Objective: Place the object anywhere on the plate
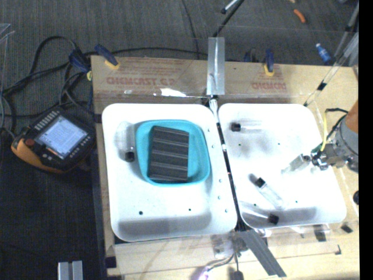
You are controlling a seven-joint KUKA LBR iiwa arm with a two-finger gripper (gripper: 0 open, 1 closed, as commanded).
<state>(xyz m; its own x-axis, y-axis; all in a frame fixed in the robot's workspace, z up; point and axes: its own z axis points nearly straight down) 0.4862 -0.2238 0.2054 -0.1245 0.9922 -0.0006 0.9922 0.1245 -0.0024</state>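
My gripper (317, 159) at right edge, grip state unclear; clear vials (266, 189) could slip, missing the teal plate (200, 156)

A square turquoise plate (201, 156) with rounded corners and a raised rim is lying flat in the left white bin (169, 220), sitting toward the bin's upper middle and filling much of its width. A dark grey ribbed block (169, 153), rectangular with several lengthwise ridges, is resting flat on the plate, slightly tilted off the plate's edges and covering most of its centre, with turquoise showing all around it. Just beside the plate's left rim, a small clear tube with a black cap (126, 144) is lying on the bin floor.
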